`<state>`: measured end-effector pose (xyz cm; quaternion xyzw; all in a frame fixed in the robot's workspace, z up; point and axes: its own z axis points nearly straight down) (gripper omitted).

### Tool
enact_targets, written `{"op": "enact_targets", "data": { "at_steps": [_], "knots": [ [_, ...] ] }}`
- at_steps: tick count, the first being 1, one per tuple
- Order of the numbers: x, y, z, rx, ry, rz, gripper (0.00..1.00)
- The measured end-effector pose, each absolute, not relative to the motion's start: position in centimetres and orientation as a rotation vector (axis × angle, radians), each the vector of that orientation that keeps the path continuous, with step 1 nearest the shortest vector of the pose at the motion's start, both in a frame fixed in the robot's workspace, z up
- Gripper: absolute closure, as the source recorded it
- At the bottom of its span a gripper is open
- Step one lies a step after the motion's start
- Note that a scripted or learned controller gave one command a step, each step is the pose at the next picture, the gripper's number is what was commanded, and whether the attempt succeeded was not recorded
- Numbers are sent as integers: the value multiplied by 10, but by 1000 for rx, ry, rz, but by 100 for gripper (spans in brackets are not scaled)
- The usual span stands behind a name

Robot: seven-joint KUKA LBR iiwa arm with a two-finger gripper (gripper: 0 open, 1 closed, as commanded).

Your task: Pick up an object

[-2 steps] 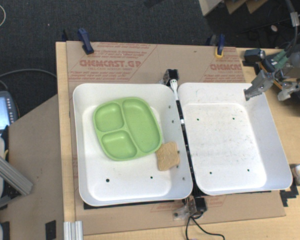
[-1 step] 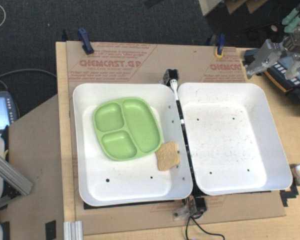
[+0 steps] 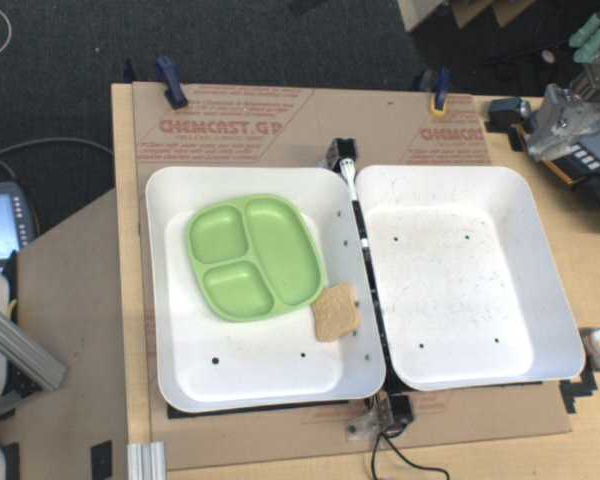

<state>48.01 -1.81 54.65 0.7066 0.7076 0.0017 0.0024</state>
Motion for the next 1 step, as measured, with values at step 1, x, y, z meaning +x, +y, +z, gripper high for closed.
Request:
{"op": "enact_targets", "data": {
  "at_steps": [1],
  "knots": [
    [478,93,451,2214,2240,-12,100]
  ]
}}
